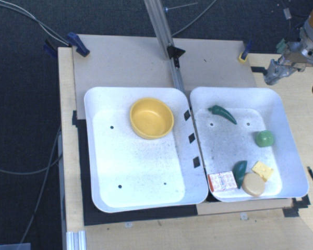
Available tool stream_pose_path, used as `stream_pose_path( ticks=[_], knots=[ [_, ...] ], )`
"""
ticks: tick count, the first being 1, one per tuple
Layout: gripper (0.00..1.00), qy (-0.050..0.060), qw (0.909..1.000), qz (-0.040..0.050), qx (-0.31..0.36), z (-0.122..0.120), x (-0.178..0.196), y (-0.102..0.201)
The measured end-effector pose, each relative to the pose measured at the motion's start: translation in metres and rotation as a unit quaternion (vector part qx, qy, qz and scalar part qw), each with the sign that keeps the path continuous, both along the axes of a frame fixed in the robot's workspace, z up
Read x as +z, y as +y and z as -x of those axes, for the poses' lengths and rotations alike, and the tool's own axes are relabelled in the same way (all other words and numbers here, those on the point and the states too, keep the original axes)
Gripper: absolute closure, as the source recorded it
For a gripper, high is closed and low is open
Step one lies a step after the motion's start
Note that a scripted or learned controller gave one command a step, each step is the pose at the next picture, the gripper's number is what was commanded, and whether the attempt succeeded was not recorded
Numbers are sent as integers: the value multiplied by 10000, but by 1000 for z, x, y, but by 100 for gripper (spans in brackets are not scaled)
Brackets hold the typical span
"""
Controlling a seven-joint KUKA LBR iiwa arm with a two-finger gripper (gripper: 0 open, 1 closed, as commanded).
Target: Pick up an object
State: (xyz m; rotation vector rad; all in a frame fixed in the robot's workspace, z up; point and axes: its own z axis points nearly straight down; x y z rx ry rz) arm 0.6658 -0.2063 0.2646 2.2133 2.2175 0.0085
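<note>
Camera view: yellow bowl (152,118) in left bin (101,155).

Position: one fixed camera sits above the bench (146,61).
Facing: it looks down at a slant; the bench's far edge lies toward the top.
Nearness: it stands back enough to take in the left bin (141,186) and the right bin (281,119) whole.
Margins: dark floor (26,113) shows beyond the bench's left and far edges.

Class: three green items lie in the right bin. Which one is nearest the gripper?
The long dark green pepper, at the bin's far end. The round light green ball and the teal piece lie farther from the gripper.
</note>
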Motion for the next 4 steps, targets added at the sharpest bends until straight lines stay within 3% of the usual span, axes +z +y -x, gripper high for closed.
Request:
stream_pose_path(
  ticks=[1,3,4],
  knots=[
    [100,88,10000,-36,15,6,-12,53],
    [100,105,9999,-40,17,25,-3,160],
    [100,124,9999,-38,19,29,-18,218]
  ],
)
